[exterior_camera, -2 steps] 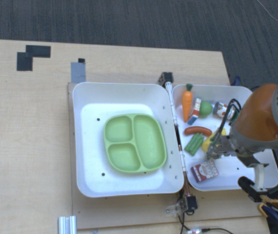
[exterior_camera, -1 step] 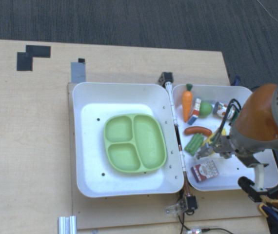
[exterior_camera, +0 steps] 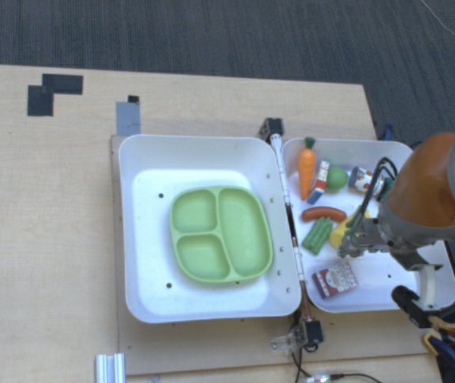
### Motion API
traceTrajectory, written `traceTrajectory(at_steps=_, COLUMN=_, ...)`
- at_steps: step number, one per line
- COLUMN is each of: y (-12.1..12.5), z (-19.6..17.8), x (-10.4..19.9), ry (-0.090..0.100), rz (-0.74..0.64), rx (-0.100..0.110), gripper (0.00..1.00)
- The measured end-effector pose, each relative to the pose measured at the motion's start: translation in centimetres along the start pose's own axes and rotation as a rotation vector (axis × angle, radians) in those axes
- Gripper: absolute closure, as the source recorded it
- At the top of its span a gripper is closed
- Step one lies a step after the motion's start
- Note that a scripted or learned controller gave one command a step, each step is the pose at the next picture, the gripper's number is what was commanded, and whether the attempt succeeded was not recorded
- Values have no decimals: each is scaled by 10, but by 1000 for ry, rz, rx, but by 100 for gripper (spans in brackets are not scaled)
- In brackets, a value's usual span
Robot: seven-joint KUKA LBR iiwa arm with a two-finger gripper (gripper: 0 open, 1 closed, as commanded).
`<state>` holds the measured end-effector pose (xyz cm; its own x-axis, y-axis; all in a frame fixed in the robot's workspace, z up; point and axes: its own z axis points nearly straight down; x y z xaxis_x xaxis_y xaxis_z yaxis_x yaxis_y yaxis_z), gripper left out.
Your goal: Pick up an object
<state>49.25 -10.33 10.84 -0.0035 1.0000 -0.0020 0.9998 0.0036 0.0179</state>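
Gripper (exterior_camera: pixel 350 244) low in right bin (exterior_camera: pixel 387 290), above yellow piece (exterior_camera: pixel 338 233), lining up grab; claw state unclear, cannot tell.

Wooden bench (exterior_camera: pixel 44 214) carries two white bins side by side: left bin (exterior_camera: pixel 136 238) and right bin (exterior_camera: pixel 387 290). Black tape patches (exterior_camera: pixel 52 92) mark its far left, cables (exterior_camera: pixel 451 325) trailing at right.
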Motion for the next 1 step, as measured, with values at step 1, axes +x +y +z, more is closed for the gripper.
traceTrajectory(at_steps=1, y=0, z=0, x=0, ry=0, rz=-1, rx=0, gripper=0)
